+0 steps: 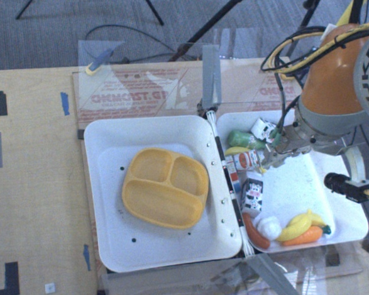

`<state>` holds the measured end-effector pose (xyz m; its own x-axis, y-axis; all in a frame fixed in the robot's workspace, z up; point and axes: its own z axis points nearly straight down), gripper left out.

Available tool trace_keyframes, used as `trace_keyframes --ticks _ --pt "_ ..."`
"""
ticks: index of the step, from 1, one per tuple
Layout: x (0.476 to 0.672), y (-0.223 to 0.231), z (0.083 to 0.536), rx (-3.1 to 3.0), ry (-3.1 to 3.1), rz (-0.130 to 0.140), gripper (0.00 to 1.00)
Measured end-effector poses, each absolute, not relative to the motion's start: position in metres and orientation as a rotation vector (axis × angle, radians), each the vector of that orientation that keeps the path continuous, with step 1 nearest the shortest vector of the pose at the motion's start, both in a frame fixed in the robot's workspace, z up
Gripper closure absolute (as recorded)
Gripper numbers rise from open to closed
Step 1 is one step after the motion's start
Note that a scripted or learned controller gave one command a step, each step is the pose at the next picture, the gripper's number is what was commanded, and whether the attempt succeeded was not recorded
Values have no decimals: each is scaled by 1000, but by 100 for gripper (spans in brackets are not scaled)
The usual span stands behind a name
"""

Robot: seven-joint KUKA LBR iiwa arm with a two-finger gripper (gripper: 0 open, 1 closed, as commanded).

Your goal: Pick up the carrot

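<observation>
the approach step is in hand: the gripper [274, 151] hovers near the right bin's [351, 226] far-left corner, over the packets — whether its fingers are spread or pressed together i cannot tell. the carrot [305, 235] lies at the near edge (just beside a banana [299, 223]), well apart; next, travel there and descend.

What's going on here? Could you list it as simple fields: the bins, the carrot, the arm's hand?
left bin: holds a yellow divided plate
right bin: holds a jumble of toy food
carrot: orange, lying at the near edge of the right bin, beside a banana
gripper: low over the far part of the right bin, apart from the carrot
carrot picked up: not yet
</observation>
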<state>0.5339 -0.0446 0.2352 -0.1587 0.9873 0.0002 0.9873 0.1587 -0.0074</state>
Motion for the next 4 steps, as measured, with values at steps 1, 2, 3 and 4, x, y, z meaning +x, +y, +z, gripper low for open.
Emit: trace_keyframes --ticks 1,2,3,4 --pt "605 -69 370 -2364 -2064 10 100" --pt "605 -69 370 -2364 -2064 10 0" --pt "557 -23 181 -2430 -1981 12 0" --pt "487 -83 238 -2367 -2050 13 0"
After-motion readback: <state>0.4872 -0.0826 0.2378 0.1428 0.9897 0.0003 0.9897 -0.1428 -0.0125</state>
